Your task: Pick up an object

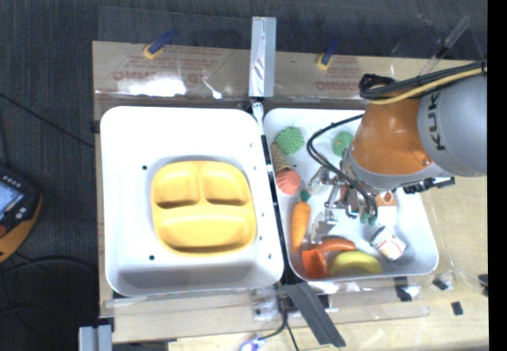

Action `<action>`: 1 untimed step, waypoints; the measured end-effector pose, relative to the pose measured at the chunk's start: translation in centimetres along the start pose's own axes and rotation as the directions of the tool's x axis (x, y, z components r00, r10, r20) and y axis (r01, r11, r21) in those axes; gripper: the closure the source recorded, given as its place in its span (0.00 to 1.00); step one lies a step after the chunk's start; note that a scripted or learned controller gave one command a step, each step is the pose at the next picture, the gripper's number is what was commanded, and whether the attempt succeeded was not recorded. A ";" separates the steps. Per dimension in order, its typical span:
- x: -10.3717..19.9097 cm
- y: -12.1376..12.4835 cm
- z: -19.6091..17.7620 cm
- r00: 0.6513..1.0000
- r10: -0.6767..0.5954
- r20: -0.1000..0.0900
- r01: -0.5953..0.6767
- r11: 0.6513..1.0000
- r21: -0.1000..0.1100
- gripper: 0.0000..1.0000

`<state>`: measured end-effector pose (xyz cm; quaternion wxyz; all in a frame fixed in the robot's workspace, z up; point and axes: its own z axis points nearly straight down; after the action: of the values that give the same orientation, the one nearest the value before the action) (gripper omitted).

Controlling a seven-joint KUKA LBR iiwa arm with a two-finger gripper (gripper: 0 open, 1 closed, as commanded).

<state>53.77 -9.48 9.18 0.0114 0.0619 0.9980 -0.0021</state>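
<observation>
The carrot [301, 222] lies lengthwise in the right bin [420, 250], just beside the dividing wall, and serves as the fixed mark for everything else. No object has yet been lifted: the carrot and its neighbours all appear to rest on the bin floor. Just to the carrot's right the gripper [342, 205] hangs low among the toys, but its metal parts are tangled with cables and clutter, so I cannot tell how wide it stands or whether anything sits in it. Above the carrot lies a pink rounded piece [287, 181], and above that a green bumpy ball [290, 139]. Below the carrot's lower end sit a red piece [325, 249] and a banana [356, 263], touching one another; further right of these lies a small white carton [390, 245]. Well to the carrot's left, in the left bin [127, 151], a yellow divided tray [204, 206] sits alone. Judging from this, the task is at the reaching or grasping stage: closing on an object and raising it clear remain to be done.
</observation>
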 end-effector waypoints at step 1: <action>-8.8 -3.6 -4.0 0.983 0.181 -0.019 -0.181 0.984 0.002 0.00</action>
<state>61.99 -14.16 13.38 0.0018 0.1522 0.9883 -0.0007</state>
